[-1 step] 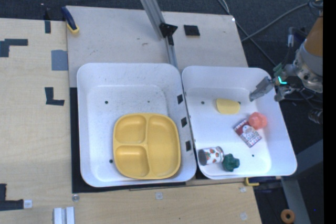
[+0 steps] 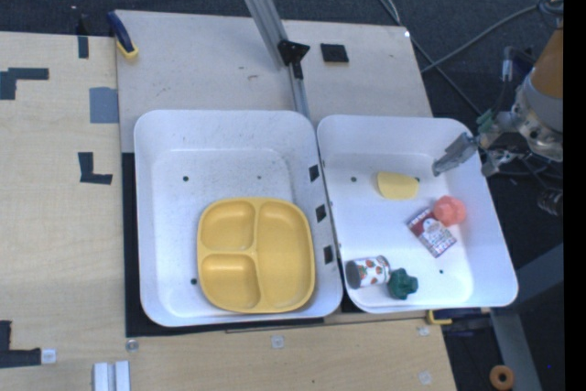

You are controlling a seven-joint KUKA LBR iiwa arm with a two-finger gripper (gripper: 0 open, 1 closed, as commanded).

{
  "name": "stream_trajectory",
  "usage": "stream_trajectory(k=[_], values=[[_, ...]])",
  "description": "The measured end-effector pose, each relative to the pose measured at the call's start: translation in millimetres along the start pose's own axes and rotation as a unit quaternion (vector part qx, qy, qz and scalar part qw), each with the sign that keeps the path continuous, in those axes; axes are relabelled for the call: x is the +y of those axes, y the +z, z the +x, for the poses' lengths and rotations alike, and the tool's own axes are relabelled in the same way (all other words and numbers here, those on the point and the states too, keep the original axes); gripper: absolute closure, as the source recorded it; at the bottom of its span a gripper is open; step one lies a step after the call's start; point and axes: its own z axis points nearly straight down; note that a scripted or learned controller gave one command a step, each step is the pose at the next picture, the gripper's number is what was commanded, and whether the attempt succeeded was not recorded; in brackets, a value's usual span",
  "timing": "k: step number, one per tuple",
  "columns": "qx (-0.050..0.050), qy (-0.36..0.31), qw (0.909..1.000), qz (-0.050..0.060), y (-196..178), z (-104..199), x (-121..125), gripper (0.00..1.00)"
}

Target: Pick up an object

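Left bin (image 2: 156,197), lower centre: yellow divided plate (image 2: 255,254).
Right bin (image 2: 366,137): small jar (image 2: 368,272), green toy (image 2: 402,285), yellow lump (image 2: 397,186), red-and-white packet (image 2: 432,233), pink toy (image 2: 450,211), all lying loose.
Hand (image 2: 455,156), right edge: above the bin's rim, carrying nothing; finger state cannot be told. Nothing picked yet.

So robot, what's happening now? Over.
Gripper above right bin's rim, holding nothing. Yellow piece nearest, untouched. Path clear.
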Motion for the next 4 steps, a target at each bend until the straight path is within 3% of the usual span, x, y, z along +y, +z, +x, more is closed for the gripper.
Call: stream_trajectory(k=[3, 4], values=[[-0.001, 0.0, 1.0, -0.001, 158, 4, 4, 0.0], [-0.002, 0.0, 1.0, -0.003, 144, 4, 5, 1.0]])
